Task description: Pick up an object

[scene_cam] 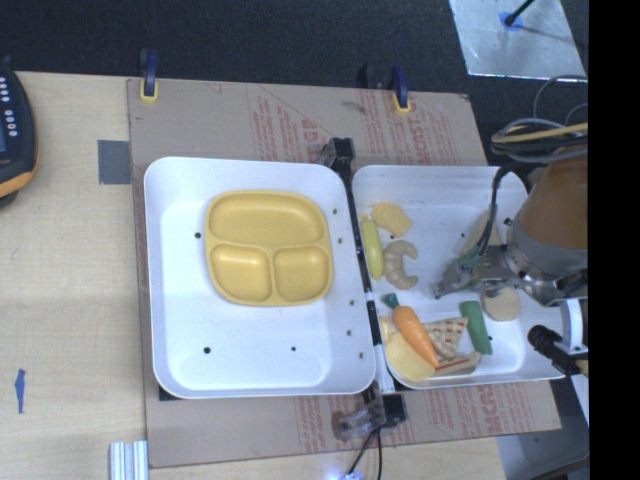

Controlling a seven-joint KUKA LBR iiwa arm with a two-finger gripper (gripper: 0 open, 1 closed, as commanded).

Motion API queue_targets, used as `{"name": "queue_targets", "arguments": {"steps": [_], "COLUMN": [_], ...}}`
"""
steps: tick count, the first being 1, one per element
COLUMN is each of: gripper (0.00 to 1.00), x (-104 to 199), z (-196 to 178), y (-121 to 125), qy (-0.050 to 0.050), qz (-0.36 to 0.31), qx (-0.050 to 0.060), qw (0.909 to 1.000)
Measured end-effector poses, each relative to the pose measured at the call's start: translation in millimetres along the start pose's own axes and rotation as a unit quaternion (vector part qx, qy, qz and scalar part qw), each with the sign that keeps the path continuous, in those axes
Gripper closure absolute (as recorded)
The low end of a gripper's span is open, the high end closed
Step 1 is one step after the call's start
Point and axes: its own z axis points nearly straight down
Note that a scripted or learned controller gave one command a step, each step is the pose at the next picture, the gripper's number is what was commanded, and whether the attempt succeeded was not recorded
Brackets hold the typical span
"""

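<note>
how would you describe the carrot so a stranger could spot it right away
Look in the right bin, at its near edge beside the divider. The carrot lies slanted on a pale yellow plate. It is the only bright orange item, with a green tip.

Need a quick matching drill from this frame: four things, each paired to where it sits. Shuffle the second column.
Things:
1. yellow three-compartment plastic tray
2. orange toy carrot
3. long yellow-green toy corn cob
4. gripper

Places:
A. right bin, along its left wall
B. middle of the left bin
C. right bin, front left, on a pale yellow piece
D. right bin, right of centre

Pairs: 1-B, 2-C, 3-A, 4-D
</note>
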Motion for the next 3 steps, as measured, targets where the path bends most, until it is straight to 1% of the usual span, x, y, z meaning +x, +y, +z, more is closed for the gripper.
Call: {"name": "queue_targets", "arguments": {"steps": [1, 2, 3], "gripper": [0.0, 1.0, 1.0], "x": [3, 1, 91], "z": [10, 0, -97], "y": [-46, -43, 59], "qy": [0.002, 0.0, 0.001], "qz": [0.002, 0.0, -0.005], "qx": [0.001, 0.0, -0.009], "qw": [1.0, 1.0, 0.9999]}}
